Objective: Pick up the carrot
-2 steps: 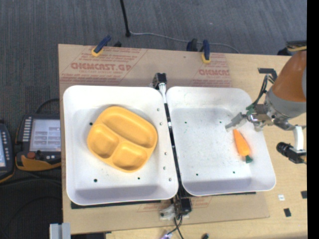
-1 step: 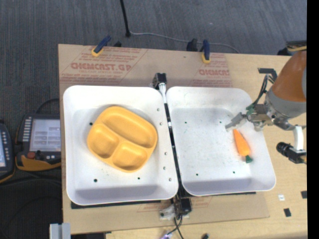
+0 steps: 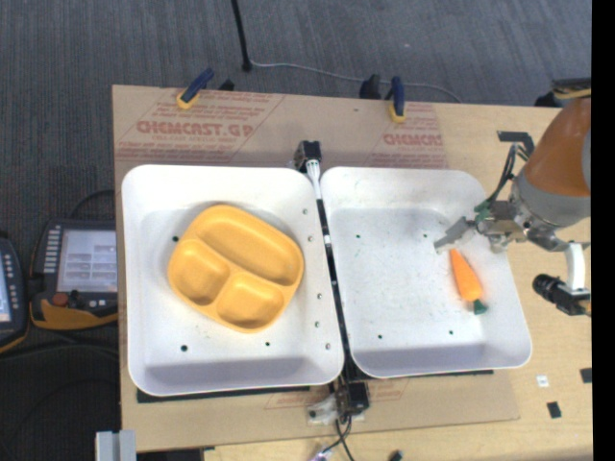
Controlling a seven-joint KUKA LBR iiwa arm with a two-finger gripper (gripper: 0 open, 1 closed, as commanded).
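The carrot (image 3: pixel 465 276), orange with a small green stub at its near end, lies on the floor of the right bin (image 3: pixel 394 296), close to that bin's right wall. My gripper (image 3: pixel 471 239) hangs just beyond the carrot's far tip, at the bin's right side. It is open, with one grey finger (image 3: pixel 448 239) splayed out to the left. Nothing sits between the fingers, and the carrot rests free on the bin floor.
The left bin (image 3: pixel 144 344) holds a yellow divided plate (image 3: pixel 235 267). A raised double rim (image 3: pixel 327 257) separates the two bins. Clamps (image 3: pixel 396 99) sit on the cardboard's far edge, and the arm's orange band (image 3: pixel 567 157) rises at the right.
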